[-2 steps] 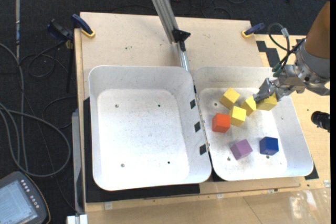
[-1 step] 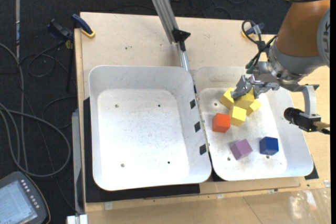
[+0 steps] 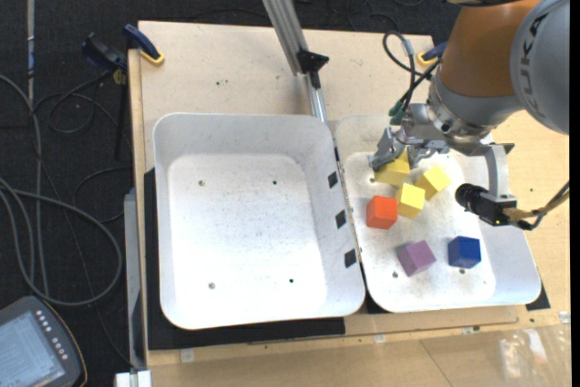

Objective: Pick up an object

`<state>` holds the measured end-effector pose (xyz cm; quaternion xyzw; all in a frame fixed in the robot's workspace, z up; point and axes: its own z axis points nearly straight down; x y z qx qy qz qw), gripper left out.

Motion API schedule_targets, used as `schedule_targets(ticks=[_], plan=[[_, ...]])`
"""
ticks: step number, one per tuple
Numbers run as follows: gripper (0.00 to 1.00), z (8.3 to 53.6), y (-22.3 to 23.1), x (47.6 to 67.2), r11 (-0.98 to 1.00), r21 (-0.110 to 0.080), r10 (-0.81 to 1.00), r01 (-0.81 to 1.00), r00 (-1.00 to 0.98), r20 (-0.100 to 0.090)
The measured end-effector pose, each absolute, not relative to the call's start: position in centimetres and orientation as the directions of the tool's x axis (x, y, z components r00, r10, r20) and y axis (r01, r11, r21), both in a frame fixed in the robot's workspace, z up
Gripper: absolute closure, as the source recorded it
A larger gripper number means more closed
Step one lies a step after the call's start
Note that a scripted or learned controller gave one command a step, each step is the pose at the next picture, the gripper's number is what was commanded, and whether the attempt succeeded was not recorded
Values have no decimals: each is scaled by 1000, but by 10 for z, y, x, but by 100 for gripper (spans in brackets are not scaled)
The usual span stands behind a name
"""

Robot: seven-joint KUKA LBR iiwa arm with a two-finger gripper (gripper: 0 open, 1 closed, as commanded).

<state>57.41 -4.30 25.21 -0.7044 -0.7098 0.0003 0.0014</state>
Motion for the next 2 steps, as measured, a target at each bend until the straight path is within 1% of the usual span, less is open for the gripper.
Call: schedule_targets(ticks=[1, 2], plan=[[100, 239, 14, 587, 8, -1, 1000, 1000, -8, 2], [100, 241, 55, 610, 7, 2, 1000, 1000, -7, 1]])
